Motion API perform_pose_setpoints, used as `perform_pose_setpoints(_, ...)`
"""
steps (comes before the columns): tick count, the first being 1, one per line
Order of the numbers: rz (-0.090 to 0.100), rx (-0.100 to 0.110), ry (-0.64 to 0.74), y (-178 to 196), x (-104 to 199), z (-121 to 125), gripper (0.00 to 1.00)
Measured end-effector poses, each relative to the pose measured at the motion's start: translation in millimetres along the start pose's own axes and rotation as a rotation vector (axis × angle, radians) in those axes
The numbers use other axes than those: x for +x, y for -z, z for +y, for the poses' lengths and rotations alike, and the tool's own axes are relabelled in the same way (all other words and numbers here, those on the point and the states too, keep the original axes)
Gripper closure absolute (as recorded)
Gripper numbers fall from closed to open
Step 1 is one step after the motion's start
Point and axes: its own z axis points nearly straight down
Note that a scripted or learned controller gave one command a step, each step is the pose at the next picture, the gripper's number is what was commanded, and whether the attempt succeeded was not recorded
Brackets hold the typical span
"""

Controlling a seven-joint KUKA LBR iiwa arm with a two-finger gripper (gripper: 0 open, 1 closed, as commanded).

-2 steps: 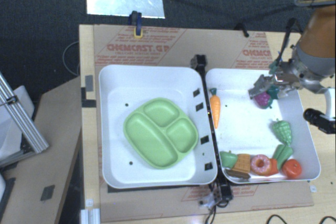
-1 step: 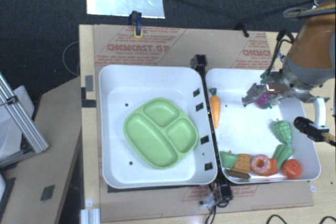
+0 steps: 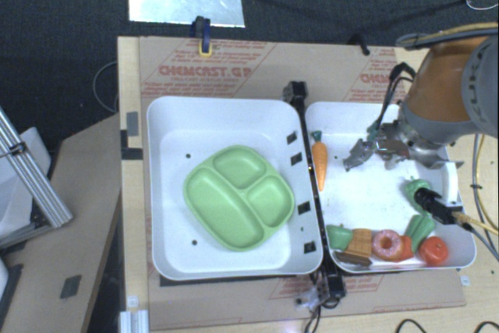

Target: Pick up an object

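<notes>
The gripper [image 3: 360, 155] hovers spread and holding nothing over the right bin [image 3: 343, 115], right of centre in the frame. A carrot [image 3: 319, 158] lies just left of it; a donut [image 3: 388, 244] and tomato [image 3: 434, 249] sit lower right.

bench [image 3: 234, 62] – brown board printed with red lettering, covering most of its top | left bin [image 3: 168, 168] – white, on the board's left half (a green divided plate sits inside) | right bin [image 3: 343, 121] – white, just beside it toward the right edge | clamp [image 3: 203, 35] – blue and yellow, at the far edge
</notes>
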Motion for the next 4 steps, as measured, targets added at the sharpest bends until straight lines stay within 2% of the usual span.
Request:
perform_pose_setpoints(1, -0.001, 0.001, 0.000, -59, -8, 0, 0.00)
perform_pose_setpoints(2, -0.001, -0.003, 0.000, -80, -8, 0, 0.00)
perform_pose_setpoints(3, -0.001, -0.006, 0.001, -68, -8, 1, 1.00)
perform_pose_setpoints(4, -0.002, -0.011, 0.004, -5, -3, 5, 1.00)
